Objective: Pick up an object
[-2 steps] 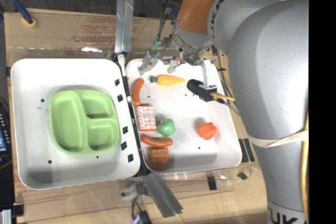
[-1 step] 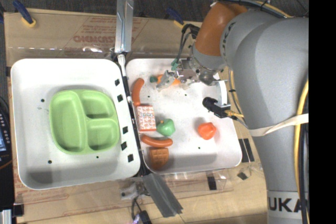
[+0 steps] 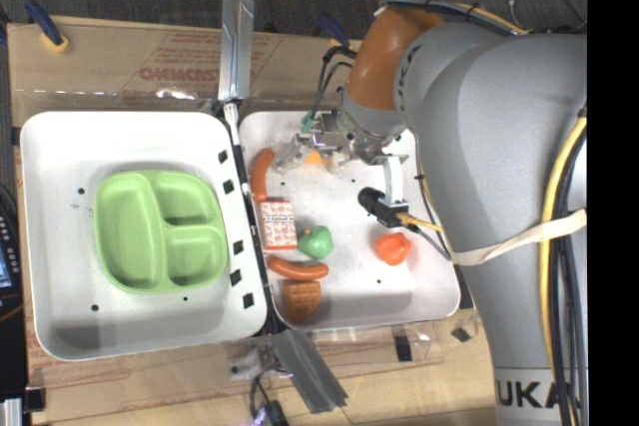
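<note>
My gripper (image 3: 312, 145) is low over the far part of the right bin (image 3: 429, 289), near its back wall. A small orange-yellow thing (image 3: 316, 156) shows right at the gripper; whether it is held is unclear. To the left lies a curved red sausage (image 3: 262, 171) along the bin's left wall. Toward the front lie a red-and-white packet (image 3: 277, 223), a green pepper (image 3: 317, 240), a second sausage (image 3: 298, 268), a brown waffle-like piece (image 3: 302, 298) and an orange-red pepper (image 3: 393, 248).
The left bin (image 3: 50, 314) holds a green divided plate (image 3: 160, 230). The big grey arm (image 3: 499, 145) overhangs the right bin's right side. A metal divider (image 3: 236, 45) stands between the bins at the back.
</note>
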Controlling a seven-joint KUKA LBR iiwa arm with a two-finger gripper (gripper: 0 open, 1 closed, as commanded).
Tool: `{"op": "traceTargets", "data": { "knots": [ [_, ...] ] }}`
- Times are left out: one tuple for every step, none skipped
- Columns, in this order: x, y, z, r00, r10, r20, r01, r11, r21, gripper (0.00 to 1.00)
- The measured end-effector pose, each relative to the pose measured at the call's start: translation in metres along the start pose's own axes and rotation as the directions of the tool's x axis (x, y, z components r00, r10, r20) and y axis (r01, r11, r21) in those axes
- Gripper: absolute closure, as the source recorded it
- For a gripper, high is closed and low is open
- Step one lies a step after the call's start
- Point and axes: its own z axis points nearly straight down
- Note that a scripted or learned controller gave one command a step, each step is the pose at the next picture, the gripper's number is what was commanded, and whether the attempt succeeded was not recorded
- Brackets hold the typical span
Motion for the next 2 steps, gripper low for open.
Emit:
{"op": "traceTargets", "data": {
  "knots": [
    [-0.004,-0.085,-0.056,1.000,0.000,0.001,0.000,1.000,-0.002,0.00],
    [0.024,-0.176,-0.001,0.999,-0.045,0.005,0.045,0.999,-0.010,0.00]
  ]
}}
